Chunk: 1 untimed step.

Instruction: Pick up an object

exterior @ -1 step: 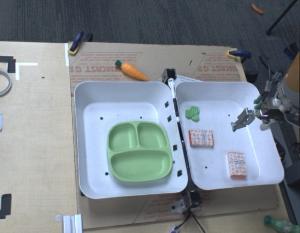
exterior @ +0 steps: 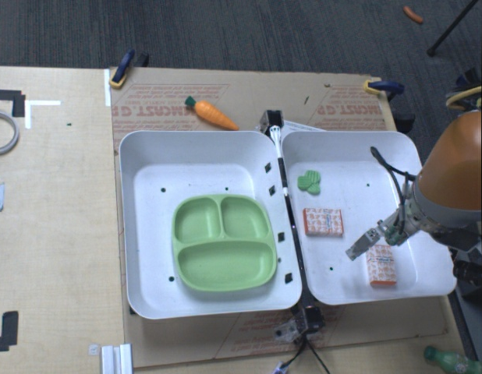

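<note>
Low in the right bin (exterior: 358,150), near its front right corner: gripper (exterior: 372,244), reaching in from the right. Whether spread or pressed together, cannot tell. Directly beneath and just beside its tip, a small box (exterior: 380,269) lying flat on the bin floor, close to the front rim. Not seen between the fingers. A second small box (exterior: 324,222) up and to the left, near but apart. Farther back, a green leafy piece (exterior: 309,181). Bare white floor between these and toward the back wall. In the left bin (exterior: 139,209), a green divided plate (exterior: 224,242). Behind the bins, on cardboard, a toy carrot (exterior: 212,113).
</note>
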Each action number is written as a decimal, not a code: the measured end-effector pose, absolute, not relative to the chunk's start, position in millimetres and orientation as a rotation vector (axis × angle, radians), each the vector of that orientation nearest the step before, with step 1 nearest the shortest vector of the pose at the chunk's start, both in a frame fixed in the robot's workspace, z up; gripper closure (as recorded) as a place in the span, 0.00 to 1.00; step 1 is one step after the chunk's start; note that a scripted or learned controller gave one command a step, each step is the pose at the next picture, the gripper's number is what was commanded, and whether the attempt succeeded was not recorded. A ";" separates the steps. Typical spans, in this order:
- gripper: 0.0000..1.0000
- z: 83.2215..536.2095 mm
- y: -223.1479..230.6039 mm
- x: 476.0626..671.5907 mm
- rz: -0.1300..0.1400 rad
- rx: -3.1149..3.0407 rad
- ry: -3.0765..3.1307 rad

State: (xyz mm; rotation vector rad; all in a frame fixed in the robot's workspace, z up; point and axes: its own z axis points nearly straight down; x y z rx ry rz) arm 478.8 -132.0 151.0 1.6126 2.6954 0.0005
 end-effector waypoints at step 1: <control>0.00 92.2 -116.9 477.7 0.001 1.175 2.914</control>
